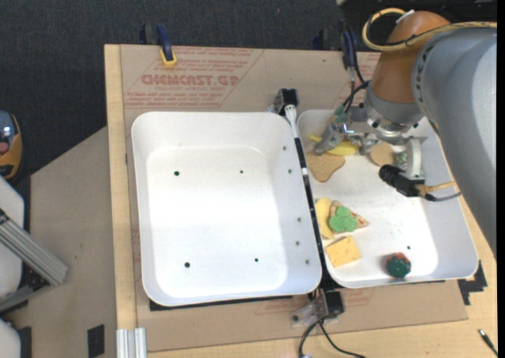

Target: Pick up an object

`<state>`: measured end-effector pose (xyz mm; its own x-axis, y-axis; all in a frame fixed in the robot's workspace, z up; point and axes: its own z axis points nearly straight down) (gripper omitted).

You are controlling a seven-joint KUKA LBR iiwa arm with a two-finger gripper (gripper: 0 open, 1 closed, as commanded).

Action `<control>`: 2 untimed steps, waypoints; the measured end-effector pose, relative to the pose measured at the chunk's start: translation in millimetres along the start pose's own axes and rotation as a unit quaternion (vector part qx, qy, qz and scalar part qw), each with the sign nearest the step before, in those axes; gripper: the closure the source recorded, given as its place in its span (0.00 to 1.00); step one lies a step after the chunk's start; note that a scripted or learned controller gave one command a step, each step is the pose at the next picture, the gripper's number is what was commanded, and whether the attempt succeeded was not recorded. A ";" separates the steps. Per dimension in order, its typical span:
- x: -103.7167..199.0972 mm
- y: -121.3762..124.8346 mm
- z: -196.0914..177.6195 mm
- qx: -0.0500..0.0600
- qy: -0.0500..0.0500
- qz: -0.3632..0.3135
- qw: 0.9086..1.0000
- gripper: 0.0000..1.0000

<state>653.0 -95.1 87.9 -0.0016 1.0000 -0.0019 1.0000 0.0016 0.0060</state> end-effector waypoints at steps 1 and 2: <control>0.1 -2.0 -10.1 0.003 0.001 0.001 1.000 1.00; 71.2 15.6 -101.8 0.000 0.001 -0.002 1.000 1.00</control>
<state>667.9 -23.7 189.6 -0.0048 1.0000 0.0001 1.0000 0.0048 0.0069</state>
